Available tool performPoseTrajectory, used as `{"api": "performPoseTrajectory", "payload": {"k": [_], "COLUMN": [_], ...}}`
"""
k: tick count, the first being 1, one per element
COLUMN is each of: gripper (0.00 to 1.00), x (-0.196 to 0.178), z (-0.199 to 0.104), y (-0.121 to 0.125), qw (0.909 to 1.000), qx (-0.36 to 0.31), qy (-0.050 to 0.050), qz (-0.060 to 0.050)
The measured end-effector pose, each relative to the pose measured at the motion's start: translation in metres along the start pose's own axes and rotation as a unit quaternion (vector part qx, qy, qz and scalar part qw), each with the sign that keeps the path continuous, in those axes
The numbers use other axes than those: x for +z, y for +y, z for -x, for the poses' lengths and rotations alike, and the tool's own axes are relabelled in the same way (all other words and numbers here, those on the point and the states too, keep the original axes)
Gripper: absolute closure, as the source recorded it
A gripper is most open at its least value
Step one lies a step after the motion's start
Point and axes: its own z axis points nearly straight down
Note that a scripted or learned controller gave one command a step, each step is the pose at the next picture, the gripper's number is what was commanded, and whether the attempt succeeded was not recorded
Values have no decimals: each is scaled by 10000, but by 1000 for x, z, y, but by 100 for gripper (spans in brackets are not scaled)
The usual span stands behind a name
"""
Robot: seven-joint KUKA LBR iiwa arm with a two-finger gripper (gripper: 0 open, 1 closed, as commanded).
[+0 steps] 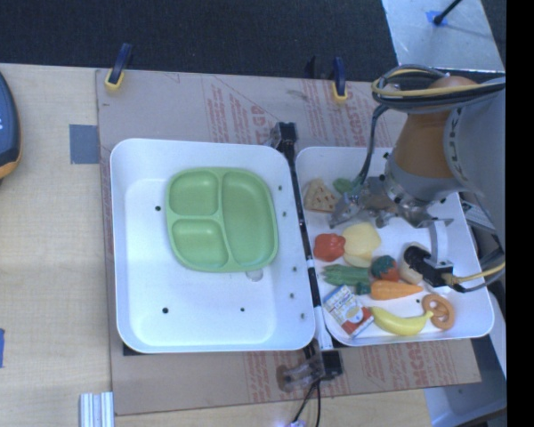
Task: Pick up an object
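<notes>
The gripper (367, 208) hangs low over the upper part of the right bin (325, 163), at the end of the grey arm (479, 140) that reaches in from the view's right. Whether the gripper is open or closed cannot be told from this angle. The things to pick all lie in this bin. Just to the view's left of the gripper sit a tan cheese wedge (319, 196) and a small green piece (343, 185), the green piece being the closer of the two. Just below the gripper in the picture lies a pale yellow lump (362, 241), with a red tomato (329, 245) against its left side. Farther down from the gripper are a green pod (345, 276), a dark green piece (384, 264) and an orange carrot (399, 290), packed close together. Farthest from it, along the bin's lower edge, lie a small printed packet (343, 309), a yellow banana (399, 322) and a pretzel (438, 310), the pretzel at the banana's right end. Well apart from the gripper, on the view's left, the left bin (142, 318) holds a green divided plate (222, 219).
</notes>
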Motion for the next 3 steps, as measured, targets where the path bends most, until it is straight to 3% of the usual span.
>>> {"api": "performPoseTrajectory", "payload": {"k": [1,2,3], "gripper": [0,0,0], "x": [1,-128,-14], "z": [-9,26,-6], "y": [60,62,10], "qw": [10000,10000,9999], "qx": [-24,18,9], "qy": [-5,-15,23], "qz": [-70,41,-98]}}
